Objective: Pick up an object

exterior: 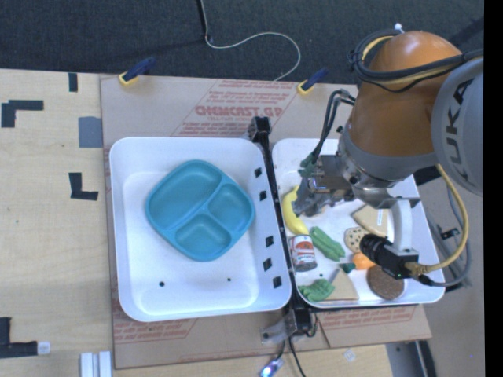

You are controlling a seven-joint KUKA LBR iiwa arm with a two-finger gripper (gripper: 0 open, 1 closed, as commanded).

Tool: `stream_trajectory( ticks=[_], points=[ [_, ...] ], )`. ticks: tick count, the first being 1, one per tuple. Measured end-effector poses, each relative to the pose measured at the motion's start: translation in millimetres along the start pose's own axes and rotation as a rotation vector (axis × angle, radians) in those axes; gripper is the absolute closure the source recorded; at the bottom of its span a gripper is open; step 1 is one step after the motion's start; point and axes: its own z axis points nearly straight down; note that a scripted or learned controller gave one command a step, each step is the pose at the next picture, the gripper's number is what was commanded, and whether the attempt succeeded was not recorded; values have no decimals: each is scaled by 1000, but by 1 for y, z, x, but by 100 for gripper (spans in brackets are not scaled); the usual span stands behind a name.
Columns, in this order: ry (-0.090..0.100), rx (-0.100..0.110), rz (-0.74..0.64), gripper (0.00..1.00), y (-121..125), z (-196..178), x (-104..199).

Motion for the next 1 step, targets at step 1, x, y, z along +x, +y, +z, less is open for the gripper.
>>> stream_trajectory(
  ticks=[1],
  points=[
    [1,2,-6,100,0,-50,49]
  ],
)
